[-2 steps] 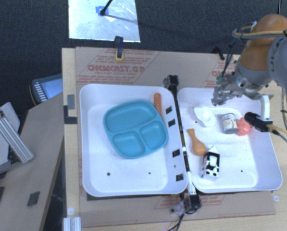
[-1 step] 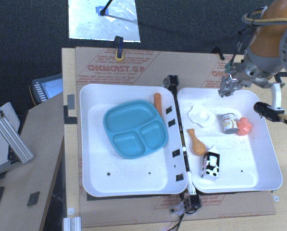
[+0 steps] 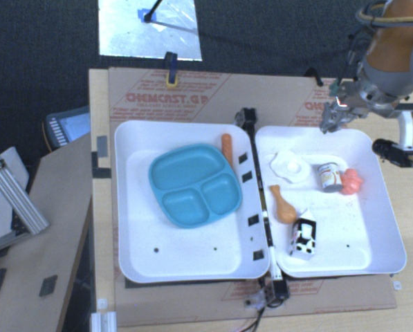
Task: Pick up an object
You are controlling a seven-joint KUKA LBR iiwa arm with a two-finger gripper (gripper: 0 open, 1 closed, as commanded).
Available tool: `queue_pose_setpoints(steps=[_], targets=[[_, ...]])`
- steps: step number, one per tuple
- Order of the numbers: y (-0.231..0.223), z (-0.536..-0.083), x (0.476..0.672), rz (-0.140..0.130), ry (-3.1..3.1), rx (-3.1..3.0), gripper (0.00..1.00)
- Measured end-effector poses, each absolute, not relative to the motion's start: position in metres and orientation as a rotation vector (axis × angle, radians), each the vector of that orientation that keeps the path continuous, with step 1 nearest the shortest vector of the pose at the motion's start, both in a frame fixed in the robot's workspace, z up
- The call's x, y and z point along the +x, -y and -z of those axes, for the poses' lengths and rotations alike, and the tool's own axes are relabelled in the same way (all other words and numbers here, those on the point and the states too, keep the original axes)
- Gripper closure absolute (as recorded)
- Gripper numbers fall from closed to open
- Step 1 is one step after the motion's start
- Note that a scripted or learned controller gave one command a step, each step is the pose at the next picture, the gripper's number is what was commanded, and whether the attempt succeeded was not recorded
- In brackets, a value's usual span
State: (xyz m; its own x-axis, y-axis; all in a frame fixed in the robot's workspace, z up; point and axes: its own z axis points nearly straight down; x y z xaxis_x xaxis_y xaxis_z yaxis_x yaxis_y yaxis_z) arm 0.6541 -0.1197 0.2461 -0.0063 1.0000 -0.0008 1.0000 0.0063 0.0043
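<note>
Hovering over the far rim of the right bin, the gripper hangs from the grey arm with its orange band, and nothing sits between its fingers; whether they are apart or together cannot be told from this slant. Nearest to the gripper, just toward the camera and slightly left of it, lies a white fried-egg toy. Directly toward the camera from the gripper a small can stands upright, touching a pink toy on its right. Farther from the gripper, toward the near left of the same bin, an orange chicken drumstick toy lies on its side, and beyond that, well apart from the gripper, a black-and-white milk carton stands tilted close to the bin's near side. Well to the gripper's left, across the divider, the left bin bears a blue sectioned plate, with an orange carrot-like stick lying against the plate's far right edge. Both bins rest on a cardboard sheet.
</note>
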Motion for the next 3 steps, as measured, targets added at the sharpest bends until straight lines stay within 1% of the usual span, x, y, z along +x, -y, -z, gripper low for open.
queue_pose_setpoints(steps=[2,3], targets=[[0.009,-0.256,0.664,-0.006,-2.231,2.209,1.00],[-0.042,-0.253,0.654,-0.002,-2.233,2.211,1.00]])
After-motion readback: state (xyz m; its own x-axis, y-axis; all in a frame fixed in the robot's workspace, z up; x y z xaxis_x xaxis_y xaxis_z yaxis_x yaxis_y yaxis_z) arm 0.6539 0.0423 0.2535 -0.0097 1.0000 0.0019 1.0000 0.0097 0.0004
